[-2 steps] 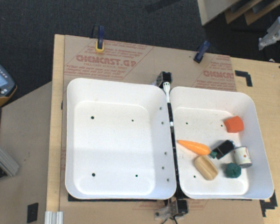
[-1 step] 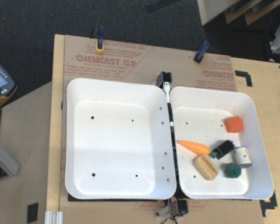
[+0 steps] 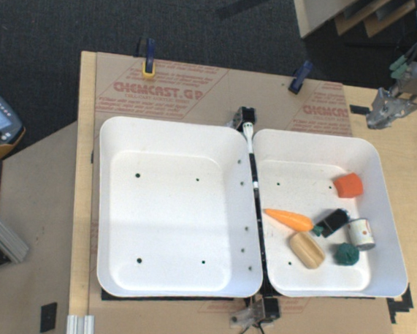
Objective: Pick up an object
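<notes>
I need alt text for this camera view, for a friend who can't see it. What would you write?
Two shallow white bins sit side by side on a bench; the right bin holds an orange block, a carrot, a wooden piece and a few small items. The robot's claw hangs beyond that bin's far right corner.

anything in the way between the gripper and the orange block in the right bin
Nothing visible does. The gripper hangs above the bench beyond the right bin's far right corner, and the orange block lies apart from the other objects near that corner, with bare bin floor around it and the low rim between them.
</notes>
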You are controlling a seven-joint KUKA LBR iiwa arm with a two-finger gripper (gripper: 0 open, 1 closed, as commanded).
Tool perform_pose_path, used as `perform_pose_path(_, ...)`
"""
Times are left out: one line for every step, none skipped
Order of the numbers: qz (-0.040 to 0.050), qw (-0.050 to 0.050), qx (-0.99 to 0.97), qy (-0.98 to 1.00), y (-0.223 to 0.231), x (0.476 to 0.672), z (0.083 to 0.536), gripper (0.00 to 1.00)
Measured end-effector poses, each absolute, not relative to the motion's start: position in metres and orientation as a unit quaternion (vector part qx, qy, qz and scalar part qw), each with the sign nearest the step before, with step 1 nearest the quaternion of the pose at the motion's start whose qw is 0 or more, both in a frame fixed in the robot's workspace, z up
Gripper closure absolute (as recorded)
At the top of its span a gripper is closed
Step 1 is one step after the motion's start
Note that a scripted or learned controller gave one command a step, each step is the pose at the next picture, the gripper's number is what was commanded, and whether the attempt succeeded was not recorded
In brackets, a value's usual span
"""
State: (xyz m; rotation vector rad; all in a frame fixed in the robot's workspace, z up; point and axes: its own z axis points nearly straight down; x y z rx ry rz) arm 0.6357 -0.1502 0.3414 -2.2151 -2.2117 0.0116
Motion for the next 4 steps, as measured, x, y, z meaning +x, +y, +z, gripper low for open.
perform_pose_path(0.0017,0.002,-0.707,-0.707,-0.145,0.625,0.283,1.0)
perform_pose_path(0.0009,0.002,-0.708,-0.706,-0.138,0.526,0.302,1.0)
perform_pose_path(-0.0025,-0.003,-0.704,-0.71,-0.058,0.531,0.355,1.0)
perform_pose_path(0.0019,0.004,-0.705,-0.709,0.012,0.517,0.293,1.0)
